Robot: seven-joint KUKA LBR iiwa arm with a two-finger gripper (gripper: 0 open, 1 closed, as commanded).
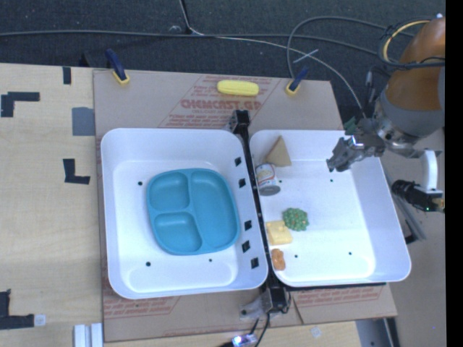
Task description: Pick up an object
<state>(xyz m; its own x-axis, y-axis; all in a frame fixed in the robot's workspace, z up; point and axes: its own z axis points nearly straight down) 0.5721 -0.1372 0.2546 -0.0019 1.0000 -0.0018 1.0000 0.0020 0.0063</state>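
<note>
progress: nothing picked yet, whole grasp left | gripper (341, 157): over right bin (362, 215) upper right, fingers look empty; open or shut I cannot tell | objects: green piece (294, 219), can (266, 178), wedge (278, 152) lying in bin, well apart from it

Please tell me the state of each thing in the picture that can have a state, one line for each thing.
Blue plate: flat in the left bin, nothing on it.
Small can: lying on its side in the right bin.
Broccoli: loose on the bin floor.
Wedge: resting near the divider.
Yellow block: lying flat.
Hand: above the right bin, holding nothing.
</note>
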